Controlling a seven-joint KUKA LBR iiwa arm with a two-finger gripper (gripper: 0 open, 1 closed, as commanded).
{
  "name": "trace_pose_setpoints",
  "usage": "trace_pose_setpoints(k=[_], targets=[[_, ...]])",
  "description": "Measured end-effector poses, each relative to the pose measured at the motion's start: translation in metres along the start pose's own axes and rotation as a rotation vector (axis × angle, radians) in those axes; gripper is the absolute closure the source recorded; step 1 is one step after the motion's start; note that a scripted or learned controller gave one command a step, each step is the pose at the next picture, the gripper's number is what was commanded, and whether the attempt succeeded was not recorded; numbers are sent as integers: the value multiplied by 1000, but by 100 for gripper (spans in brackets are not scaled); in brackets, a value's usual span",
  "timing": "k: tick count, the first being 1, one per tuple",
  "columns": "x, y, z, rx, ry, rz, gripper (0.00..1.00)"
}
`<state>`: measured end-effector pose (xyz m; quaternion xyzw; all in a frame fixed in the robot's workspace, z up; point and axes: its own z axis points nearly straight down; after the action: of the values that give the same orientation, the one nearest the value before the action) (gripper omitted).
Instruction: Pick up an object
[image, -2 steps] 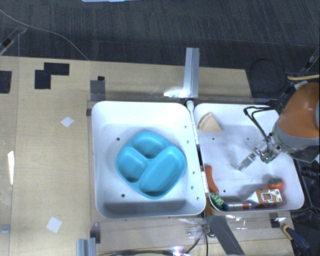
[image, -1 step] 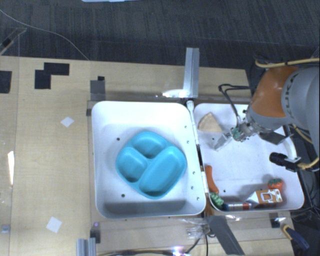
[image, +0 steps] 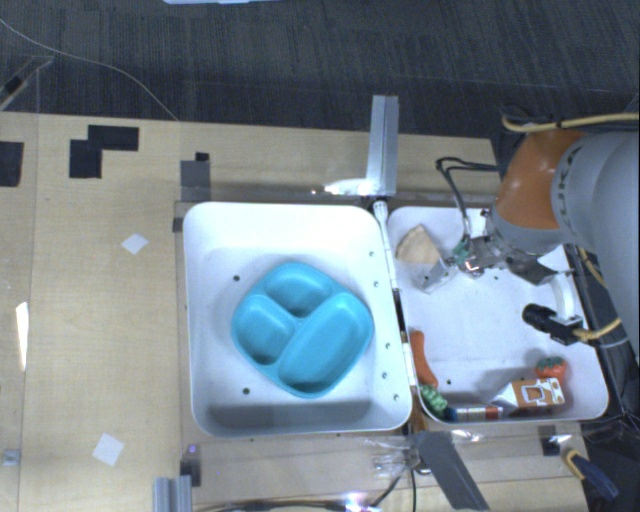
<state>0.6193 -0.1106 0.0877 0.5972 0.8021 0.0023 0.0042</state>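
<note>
Tan lump (image: 416, 243) sits just beside the gripper (image: 436, 277), jaw spread impossible to tell, so an off-centre close could nudge it away.

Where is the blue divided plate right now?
Camera view: the blue divided plate lies centred in the left bin, its right rim near the wall of the right bin.

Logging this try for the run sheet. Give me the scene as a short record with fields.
left bin: holds a blue tray
right bin: lump at the far left corner; carrot, marker and carton along the near side
arm: reaches in from the right, over the right bin
pincer: just beside the lump, on its near right; contact unclear
</note>
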Motion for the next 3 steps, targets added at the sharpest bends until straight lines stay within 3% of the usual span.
trace_pose_setpoints(k=[1,2,3], targets=[[2,48,0,3,0,-88,0],[3,51,-13,-4,-4,-97,100],[3,51,-13,-4,-3,-98,0]])
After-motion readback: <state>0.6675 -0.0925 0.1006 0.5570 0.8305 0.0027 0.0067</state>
